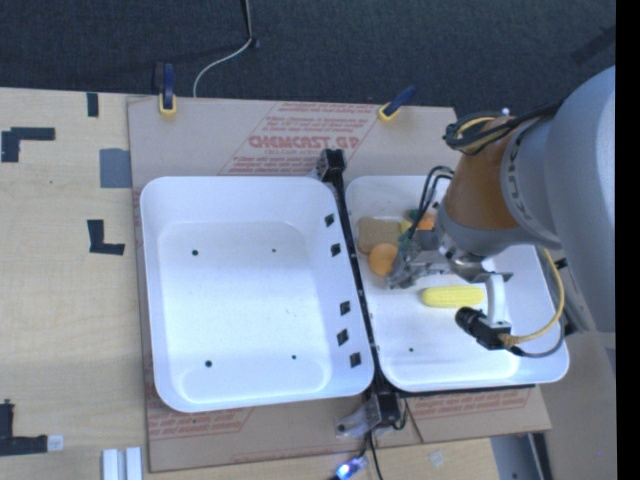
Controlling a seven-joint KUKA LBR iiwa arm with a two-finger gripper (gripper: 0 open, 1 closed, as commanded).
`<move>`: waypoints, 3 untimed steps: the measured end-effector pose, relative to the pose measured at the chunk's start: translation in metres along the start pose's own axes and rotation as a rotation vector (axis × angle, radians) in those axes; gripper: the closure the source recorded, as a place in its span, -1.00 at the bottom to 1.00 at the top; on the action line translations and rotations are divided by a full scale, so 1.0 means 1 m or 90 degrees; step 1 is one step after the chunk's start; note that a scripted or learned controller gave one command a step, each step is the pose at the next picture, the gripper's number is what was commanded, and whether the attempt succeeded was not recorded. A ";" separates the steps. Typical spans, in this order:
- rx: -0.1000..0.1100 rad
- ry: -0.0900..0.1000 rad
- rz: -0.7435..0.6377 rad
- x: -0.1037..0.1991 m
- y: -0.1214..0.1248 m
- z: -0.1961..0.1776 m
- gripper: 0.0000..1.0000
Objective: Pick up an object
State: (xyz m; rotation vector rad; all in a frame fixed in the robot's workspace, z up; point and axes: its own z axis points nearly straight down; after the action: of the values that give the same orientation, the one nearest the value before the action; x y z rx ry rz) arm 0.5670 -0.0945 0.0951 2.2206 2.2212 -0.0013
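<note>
In the right bin (540, 368), the gripper (405, 271) hung just beside a small orange ball (382, 259) that looked light, smooth and apt to roll, best pinched across its middle, though whether the claw was apart I could not tell

Arm (560, 188) cut off at right edge and covers the right bin's (440, 368) far-right part. Green item (409, 227) under the wrist mostly hidden, can't identify. Brown object (377, 232) partly blocked by orange ball (383, 259).
</note>
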 end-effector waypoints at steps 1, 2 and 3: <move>-0.009 0.001 -0.006 0.061 0.087 -0.096 1.00; -0.003 0.000 0.002 0.017 0.030 -0.174 1.00; -0.007 0.001 -0.003 0.048 0.003 -0.291 1.00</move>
State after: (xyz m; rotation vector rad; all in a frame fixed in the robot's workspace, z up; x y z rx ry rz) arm 0.5704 -0.0466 0.3863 2.2103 2.2213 0.0131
